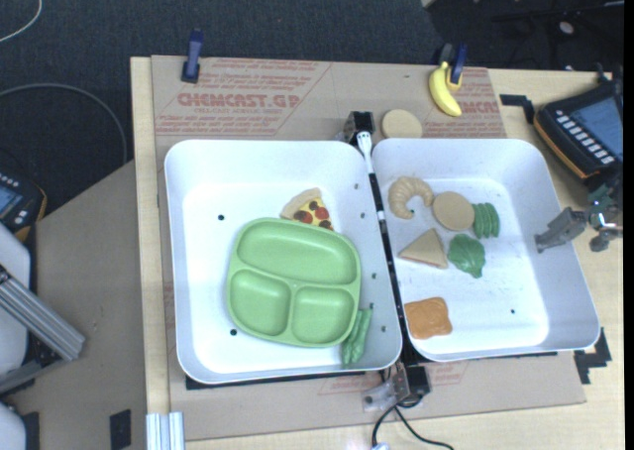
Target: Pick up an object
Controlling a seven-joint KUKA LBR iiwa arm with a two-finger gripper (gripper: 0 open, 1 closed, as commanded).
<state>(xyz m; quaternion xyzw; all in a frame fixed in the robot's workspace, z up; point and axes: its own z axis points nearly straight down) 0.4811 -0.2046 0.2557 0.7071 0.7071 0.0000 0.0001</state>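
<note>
The right bin holds a croissant, a round tan biscuit, a ridged green piece, a green leafy piece, a tan wedge and an orange slab. In the left bin lie a green divided plate, a pizza slice and a green pod. My gripper hangs at the right bin's right rim, well apart from every object, with nothing seen in it.
A yellow banana and a beige disc lie on the board behind the bins. A black and orange handheld unit sits at the far right. The divider runs between the bins.
</note>
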